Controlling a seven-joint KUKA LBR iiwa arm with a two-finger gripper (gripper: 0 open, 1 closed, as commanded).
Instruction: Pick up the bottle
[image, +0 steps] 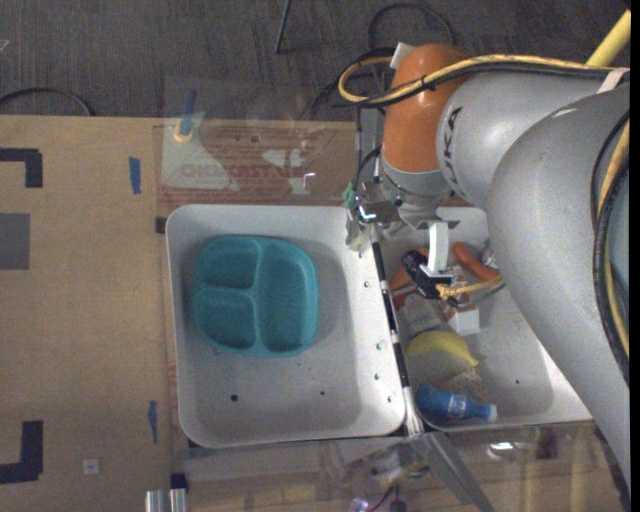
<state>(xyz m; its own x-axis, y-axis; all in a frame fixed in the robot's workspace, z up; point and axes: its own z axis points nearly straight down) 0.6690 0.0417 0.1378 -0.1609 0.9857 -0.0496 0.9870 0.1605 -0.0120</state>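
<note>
A blue bottle (450, 406) lies on its side in the right bin (520, 385), against the near wall, with its paler cap end pointing right. My gripper (361, 222) hangs at the far end of the wall between the two bins, well away from the bottle. The wrist and the big grey arm cover much of the right bin's far part. Nothing is visibly held.
A teal divided plate (256, 294) lies in the left bin (290, 405). In the right bin, a yellow lemon-shaped object (443, 352) sits just beyond the bottle, a greyish item (424, 316) lies past it, and an orange piece (470, 260) sits farther back.
</note>
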